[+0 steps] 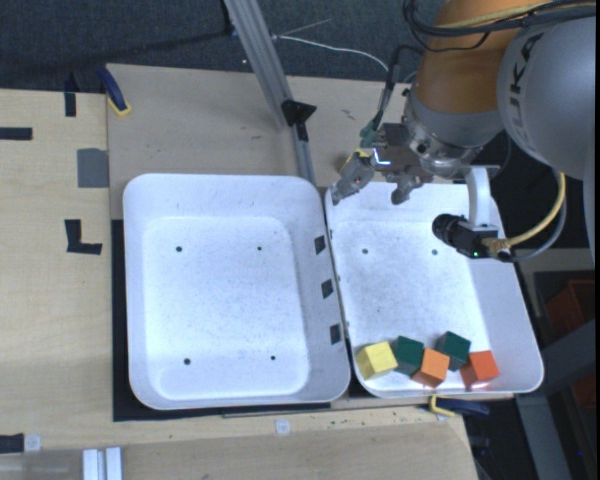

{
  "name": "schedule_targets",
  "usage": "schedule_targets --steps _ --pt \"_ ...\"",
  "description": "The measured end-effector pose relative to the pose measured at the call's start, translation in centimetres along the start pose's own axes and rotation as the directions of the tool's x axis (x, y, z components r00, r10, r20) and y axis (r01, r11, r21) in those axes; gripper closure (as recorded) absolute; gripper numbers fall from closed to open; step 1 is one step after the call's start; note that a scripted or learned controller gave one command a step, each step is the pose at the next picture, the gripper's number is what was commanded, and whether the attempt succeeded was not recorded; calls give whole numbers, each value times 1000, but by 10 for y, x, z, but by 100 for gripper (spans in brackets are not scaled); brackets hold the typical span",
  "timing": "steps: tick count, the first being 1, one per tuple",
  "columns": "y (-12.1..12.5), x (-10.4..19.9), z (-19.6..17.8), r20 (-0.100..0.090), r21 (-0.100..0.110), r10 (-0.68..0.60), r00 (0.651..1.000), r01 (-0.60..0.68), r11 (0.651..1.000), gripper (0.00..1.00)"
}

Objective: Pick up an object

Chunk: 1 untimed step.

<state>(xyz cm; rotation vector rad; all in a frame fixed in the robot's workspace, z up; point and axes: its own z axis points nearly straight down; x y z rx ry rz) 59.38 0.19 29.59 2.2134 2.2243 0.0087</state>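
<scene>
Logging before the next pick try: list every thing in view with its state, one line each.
gripper: open, nothing between fingers, above right bin's far edge
yellow block: loose in right bin
green blocks: two, loose
orange blocks: two, loose
left bin: on bench

A grey metal pole [265, 63] slants over the wooden bench [180, 128], near a blue-and-yellow clamp [114, 93].

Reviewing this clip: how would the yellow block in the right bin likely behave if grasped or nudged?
The yellow block looks like a small rigid cube, so probably stiff and light. Its flat faces suggest sliding, not rolling. It touches the dark green block by the right bin's near rim, so a nudge would likely shift its neighbour.
</scene>
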Motion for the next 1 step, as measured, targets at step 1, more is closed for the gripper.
schedule_targets --steps 1 --pt "33 -22 10 3 6 5 1000 -5 1000 0"
